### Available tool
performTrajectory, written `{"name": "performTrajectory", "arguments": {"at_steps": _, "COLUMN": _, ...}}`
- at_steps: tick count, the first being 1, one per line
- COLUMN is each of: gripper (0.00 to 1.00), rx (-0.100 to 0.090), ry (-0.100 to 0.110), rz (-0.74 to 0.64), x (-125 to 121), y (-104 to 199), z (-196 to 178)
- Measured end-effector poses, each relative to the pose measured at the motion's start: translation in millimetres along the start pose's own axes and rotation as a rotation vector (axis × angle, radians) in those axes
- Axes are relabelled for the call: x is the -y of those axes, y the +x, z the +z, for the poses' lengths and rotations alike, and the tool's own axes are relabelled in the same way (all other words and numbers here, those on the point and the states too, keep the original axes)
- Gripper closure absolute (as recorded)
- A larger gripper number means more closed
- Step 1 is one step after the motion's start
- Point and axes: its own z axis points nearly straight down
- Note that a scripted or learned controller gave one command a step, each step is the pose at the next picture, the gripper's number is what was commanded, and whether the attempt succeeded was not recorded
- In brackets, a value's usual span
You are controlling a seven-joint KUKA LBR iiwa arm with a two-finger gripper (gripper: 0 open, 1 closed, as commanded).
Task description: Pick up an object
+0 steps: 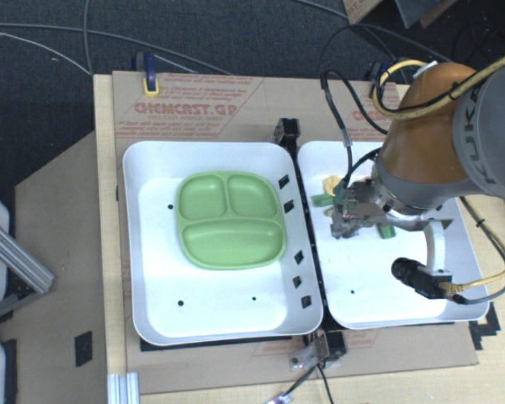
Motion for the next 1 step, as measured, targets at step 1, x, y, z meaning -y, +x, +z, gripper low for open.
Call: {"name": "performTrajectory", "arguments": {"at_steps": 1, "gripper": 1.0, "rx": 0.001, "ry": -0.004, "rz": 0.0, "x": 4.2, "y": 53.4, "z": -13.9}}
